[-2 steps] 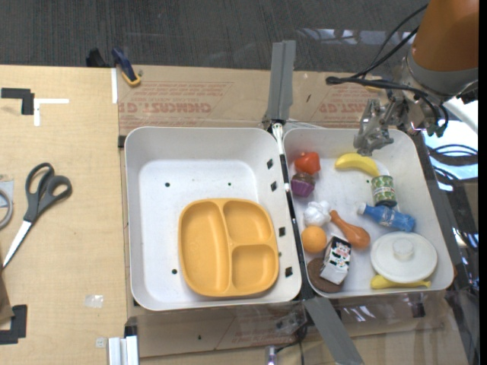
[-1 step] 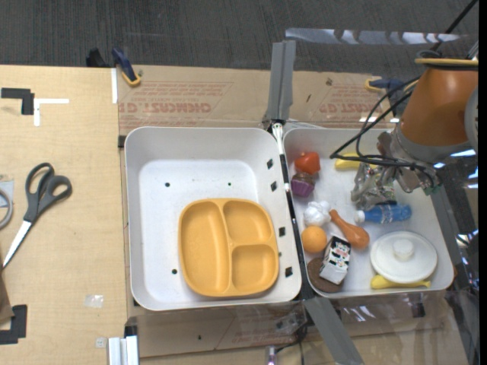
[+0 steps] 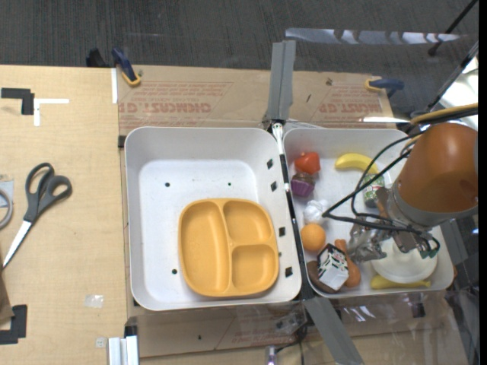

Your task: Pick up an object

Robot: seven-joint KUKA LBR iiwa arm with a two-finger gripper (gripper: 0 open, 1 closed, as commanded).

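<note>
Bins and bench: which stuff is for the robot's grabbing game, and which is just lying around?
For the job: gripper, right bin, orange, banana, red fruit.
Lying about: scissors, yellow tray, left bin.

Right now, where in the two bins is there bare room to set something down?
Left bin: bare floor behind and left of the yellow tray. Right bin: crowded with a banana, orange, tomato and the end effector.

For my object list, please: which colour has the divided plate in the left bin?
The divided plate is yellow-orange, plain without pattern, seen clearly in the camera view.
</note>
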